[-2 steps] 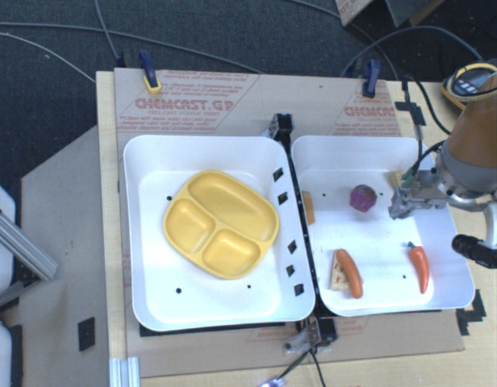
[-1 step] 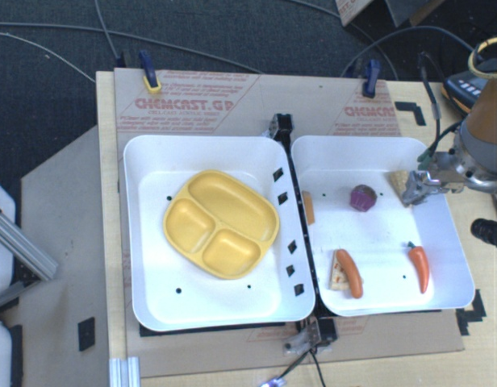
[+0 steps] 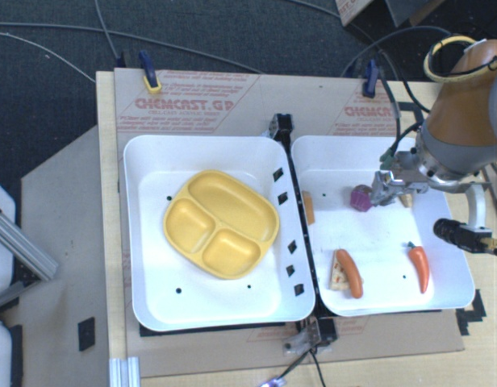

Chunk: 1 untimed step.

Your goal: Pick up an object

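Observation:
In the right bin (image 3: 377,293) a small purple object (image 3: 361,198) lies near the back middle. My gripper (image 3: 383,190) hangs just to its right, almost touching it, with the grey arm and orange band rising behind. A hot dog in a bun (image 3: 346,272) rests near the bin's front left. An orange-red carrot or pepper (image 3: 420,266) lies at the front right. A thin tan stick (image 3: 309,208) leans against the bin's left wall.
The left bin (image 3: 148,280) holds a yellow divided plate (image 3: 221,223). A black divider with clips (image 3: 287,208) runs between the bins. A black part of the arm's fitting (image 3: 465,234) juts over the right bin's right edge. Cables run behind the bench.

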### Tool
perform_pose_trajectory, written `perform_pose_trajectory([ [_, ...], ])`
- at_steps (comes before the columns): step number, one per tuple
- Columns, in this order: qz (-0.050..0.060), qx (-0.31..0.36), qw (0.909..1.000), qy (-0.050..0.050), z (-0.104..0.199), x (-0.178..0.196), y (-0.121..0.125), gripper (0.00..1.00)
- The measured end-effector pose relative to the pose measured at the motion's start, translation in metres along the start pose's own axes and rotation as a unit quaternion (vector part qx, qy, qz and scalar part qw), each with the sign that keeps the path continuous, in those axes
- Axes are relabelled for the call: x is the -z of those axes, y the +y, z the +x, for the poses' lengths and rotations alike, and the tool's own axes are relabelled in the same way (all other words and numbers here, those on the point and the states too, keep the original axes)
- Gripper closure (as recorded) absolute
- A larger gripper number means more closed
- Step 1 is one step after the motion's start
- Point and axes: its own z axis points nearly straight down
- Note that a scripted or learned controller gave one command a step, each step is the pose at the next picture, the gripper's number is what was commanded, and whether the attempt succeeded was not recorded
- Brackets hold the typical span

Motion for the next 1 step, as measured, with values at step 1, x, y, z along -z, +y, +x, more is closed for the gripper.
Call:
perform_pose_trajectory([
  [1,0.0,0.0,1.0,0.0,0.0549,-0.0053,0.0024,1.0],
])
